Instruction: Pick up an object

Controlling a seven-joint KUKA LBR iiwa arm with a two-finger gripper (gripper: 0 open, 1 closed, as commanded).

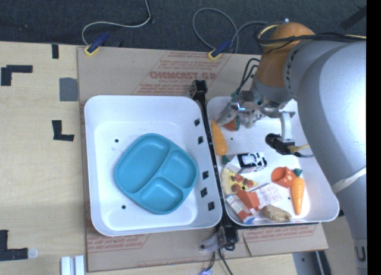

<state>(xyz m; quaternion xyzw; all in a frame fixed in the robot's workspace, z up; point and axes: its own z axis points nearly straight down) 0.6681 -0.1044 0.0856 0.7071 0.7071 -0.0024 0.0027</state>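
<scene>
My gripper hangs low over the far left corner of the right bin, below the orange-banded wrist. A small orange-red piece lies right beneath it; whether it is held I cannot tell. An orange-yellow elongated toy lies against the bin's left wall just in front of the gripper. Further forward sit a black-and-white item, a red toy vegetable, a carrot, a tan lump and printed packets.
The left bin holds a blue divided plate. The grey arm body covers the right bin's right side. A black part sticks out beside the arm. Cables trail behind the bins.
</scene>
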